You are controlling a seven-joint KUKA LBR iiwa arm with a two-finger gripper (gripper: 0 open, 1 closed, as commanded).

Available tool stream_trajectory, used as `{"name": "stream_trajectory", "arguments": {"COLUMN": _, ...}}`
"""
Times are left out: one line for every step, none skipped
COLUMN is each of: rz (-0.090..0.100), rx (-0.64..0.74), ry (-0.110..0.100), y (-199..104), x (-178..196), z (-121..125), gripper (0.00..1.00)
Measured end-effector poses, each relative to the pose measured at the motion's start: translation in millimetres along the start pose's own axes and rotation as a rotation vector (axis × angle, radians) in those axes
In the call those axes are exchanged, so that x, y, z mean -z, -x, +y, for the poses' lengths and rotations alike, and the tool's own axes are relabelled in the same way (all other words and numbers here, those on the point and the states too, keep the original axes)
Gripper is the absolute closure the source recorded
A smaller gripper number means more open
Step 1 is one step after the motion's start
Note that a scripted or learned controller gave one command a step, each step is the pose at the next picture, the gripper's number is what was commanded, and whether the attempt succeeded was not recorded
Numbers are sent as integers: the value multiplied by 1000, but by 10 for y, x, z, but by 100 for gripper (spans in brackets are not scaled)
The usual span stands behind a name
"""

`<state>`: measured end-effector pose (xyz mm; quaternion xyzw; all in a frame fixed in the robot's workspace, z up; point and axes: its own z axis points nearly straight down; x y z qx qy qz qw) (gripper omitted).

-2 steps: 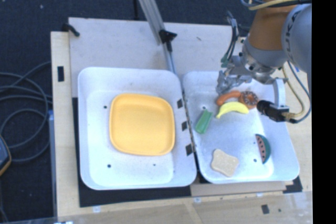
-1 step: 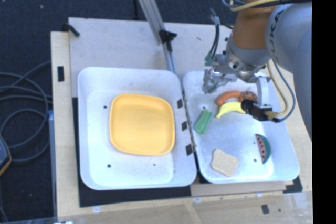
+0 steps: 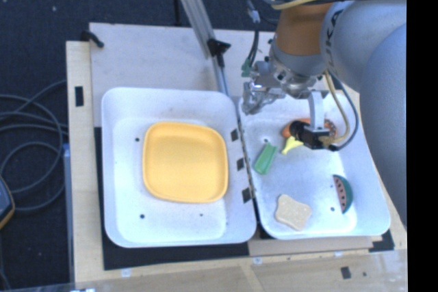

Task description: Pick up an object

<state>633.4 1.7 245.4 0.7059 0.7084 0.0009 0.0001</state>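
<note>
Green block [image 3: 265, 158] nr bin divider, end effector [image 3: 254, 100] above

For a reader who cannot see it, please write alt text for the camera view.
A grey robot arm reaches from the right over the right bin, which holds a green block, a bread slice and a watermelon slice. The left bin holds a yellow plate.

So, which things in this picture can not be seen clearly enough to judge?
- Gripper: in the camera view its fingers blend into dark, blurred hardware at the top left corner of the right bin; open or shut is unclear.
- Orange item: partly covered by a black part hanging from the wrist, so its kind is unclear.
- Yellow item: small and partly covered by that same part.
- Watermelon slice: small, details blurred.
</note>
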Motion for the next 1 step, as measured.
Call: {"name": "stream_trajectory", "arguments": {"rz": 0, "rx": 0, "ry": -1, "y": -562, "x": -107, "z": 79, "gripper": 100}}
